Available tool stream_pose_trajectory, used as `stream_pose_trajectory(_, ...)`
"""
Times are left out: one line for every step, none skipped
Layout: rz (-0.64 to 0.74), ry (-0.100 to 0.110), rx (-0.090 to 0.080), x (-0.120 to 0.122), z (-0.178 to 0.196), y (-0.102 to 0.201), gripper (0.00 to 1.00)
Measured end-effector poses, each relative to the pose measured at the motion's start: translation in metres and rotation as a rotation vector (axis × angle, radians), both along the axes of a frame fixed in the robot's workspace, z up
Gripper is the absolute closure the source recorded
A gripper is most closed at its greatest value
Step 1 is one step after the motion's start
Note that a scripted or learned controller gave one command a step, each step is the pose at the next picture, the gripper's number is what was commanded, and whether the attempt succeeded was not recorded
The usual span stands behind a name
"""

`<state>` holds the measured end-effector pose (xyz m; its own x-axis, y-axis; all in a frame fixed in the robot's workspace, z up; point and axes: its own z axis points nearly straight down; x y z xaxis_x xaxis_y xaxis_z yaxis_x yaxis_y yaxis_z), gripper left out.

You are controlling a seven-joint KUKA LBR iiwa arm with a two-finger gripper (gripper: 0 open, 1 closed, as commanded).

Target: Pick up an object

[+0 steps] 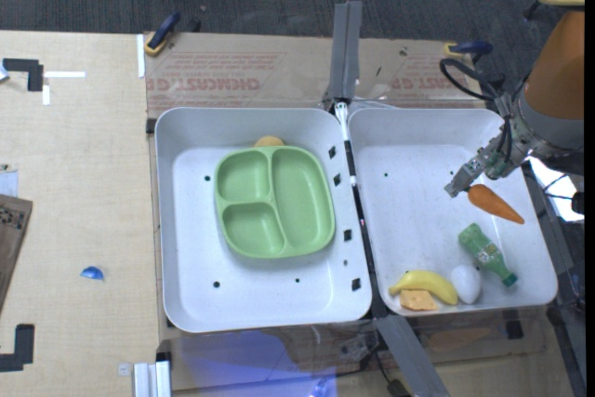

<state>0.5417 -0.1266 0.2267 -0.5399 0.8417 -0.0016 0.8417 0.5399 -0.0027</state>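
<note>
**Arm reaching into the right bin, gripper hovering beside the carrot**

Left to right: the left shallow white plastic bin (186, 228) is carrying a pale green three-compartment plastic plate (275, 201), which is lying flat near the bin's centre; a small yellowish object (269, 141), mostly hidden, is peeking out behind the plate's far edge. A grey hinged divider (346, 60) is running between the two bins. The right shallow white plastic bin (409, 218) is holding the loose items, gathered toward its near right corner: a yellow toy banana (429, 284) lying over a small orange-tan piece (418, 299), a white egg-shaped object (467, 284) just beside it, and a green plastic bottle (485, 253) lying on its side. An orange toy carrot (495, 204) is lying close to the bin's right edge. The grey two-finger gripper (462, 181) is angling down from the right, its tip just beside the carrot's blunt end; whether its fingers are spread or closed cannot be told, and nothing is visibly held. The carrot is judged the likeliest target, being nearest.
</note>
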Motion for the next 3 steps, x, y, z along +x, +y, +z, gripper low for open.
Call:
stream_pose_trajectory(0.024,0.000,0.002,0.042,-0.035,0.056,1.00)
stream_pose_trajectory(-0.299,0.002,0.001,-0.015,-0.057,0.016,1.00)
stream_pose_trajectory(-0.449,0.000,-0.001,0.037,0.032,0.044,1.00)
